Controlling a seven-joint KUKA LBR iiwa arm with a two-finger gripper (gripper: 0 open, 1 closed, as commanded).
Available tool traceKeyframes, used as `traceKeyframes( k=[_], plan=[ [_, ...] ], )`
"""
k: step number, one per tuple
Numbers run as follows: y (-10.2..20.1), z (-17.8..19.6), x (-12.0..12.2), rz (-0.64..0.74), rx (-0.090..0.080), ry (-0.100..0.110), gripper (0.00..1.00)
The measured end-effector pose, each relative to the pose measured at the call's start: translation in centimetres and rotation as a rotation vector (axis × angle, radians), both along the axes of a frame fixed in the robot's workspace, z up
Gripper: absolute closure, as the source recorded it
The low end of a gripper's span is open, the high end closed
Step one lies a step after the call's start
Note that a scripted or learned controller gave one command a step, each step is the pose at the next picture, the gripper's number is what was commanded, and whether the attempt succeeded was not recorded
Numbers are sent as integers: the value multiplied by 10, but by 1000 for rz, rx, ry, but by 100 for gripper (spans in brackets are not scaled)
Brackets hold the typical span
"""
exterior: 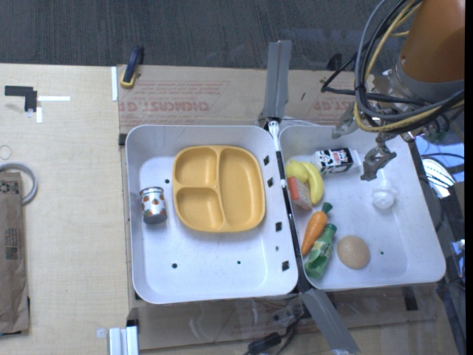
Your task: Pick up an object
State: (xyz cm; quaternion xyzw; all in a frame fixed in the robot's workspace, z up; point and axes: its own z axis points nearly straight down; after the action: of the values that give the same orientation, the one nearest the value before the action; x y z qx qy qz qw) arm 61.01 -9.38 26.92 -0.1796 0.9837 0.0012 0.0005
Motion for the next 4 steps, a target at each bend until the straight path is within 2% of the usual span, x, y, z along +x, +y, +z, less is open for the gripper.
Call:
traceKeyframes(
  k=[1,2,3,4],
  plan=[
    [1,-179,-26,221,0,0,0],
    [0,-173,-25,215,3,0,100],
    [51,-80,50,247,0,-1,100],
    [113,32,51,478,1,0,100]
  ],
)
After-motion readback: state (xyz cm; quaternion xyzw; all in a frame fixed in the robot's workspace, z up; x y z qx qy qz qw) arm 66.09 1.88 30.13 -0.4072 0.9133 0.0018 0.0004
